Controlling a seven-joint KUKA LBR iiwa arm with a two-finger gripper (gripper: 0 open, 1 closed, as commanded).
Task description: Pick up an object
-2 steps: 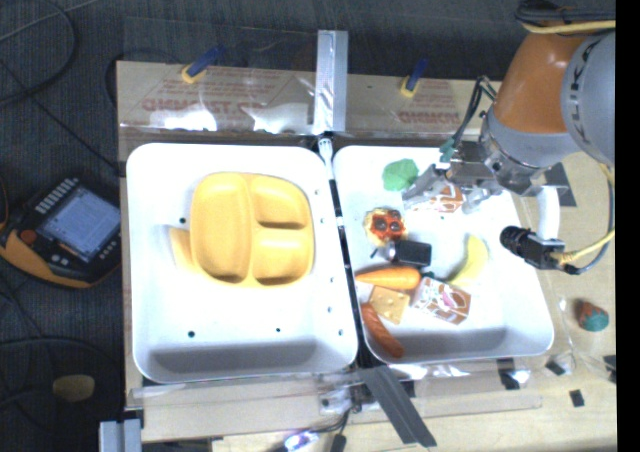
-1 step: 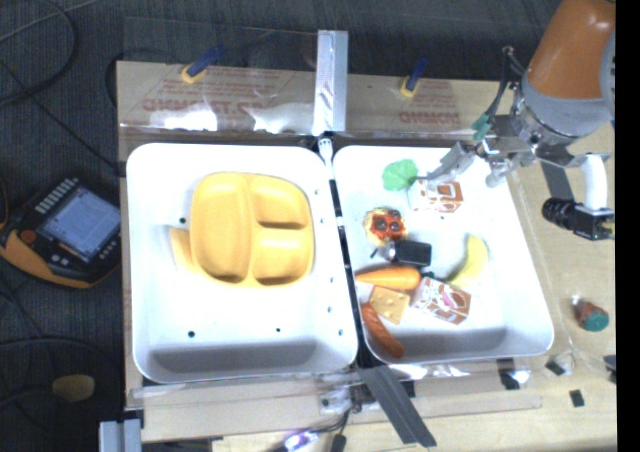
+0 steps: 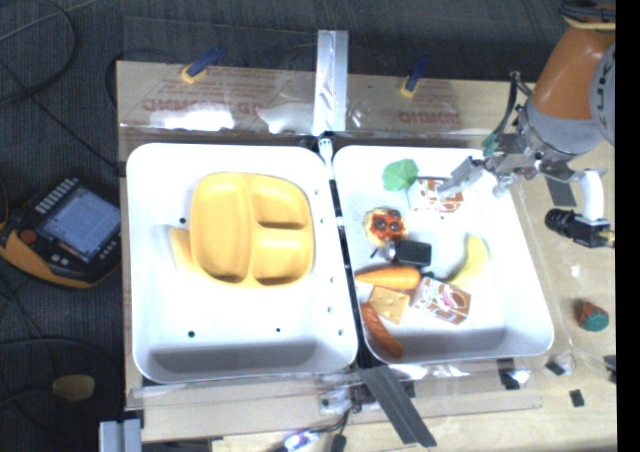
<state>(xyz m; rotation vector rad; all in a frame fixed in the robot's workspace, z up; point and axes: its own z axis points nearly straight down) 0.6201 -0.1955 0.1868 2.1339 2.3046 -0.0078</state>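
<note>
We found the tool (image 3: 462, 177) over the right bin (image 3: 530, 280), just beside a small carton (image 3: 437, 194); we could not tell its opening or hold.

A robotics lab: a wooden bench (image 3: 300, 90) with two white bins (image 3: 150, 340) clamped side by side, a grey and orange robot arm (image 3: 575, 80), loose cables (image 3: 40, 20) over dark carpet, and a handheld control pendant (image 3: 65, 230) on the floor

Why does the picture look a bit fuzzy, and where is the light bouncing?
Camera view: soft overall, small toys in the right bin blur together; glare whitens the plastic sheet behind the bins; the yellow tray casts a faint shadow in the left bin.
</note>
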